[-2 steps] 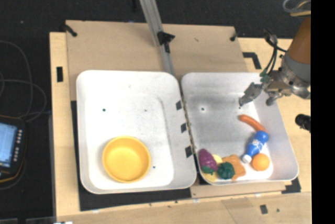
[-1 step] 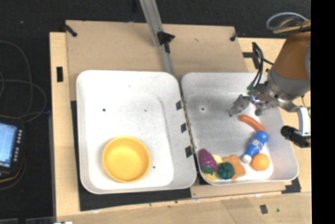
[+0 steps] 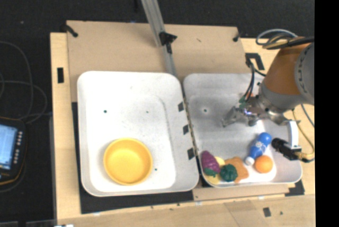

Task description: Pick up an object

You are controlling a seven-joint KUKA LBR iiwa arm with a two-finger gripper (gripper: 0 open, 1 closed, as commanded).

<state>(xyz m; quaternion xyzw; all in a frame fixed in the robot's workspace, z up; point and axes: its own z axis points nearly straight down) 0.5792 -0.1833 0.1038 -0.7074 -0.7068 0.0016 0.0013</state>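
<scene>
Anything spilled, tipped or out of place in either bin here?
Nothing stands out. The yellow bowl sits upright in the left bin; the toy food and blue bottle are bunched along the right bin's near edge, the bottle lying on its side.

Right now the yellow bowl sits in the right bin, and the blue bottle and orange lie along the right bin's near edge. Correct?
Not quite. The camera view shows the yellow bowl in the left bin, not the right bin. The blue bottle and orange do lie along the right bin's near edge.
</scene>
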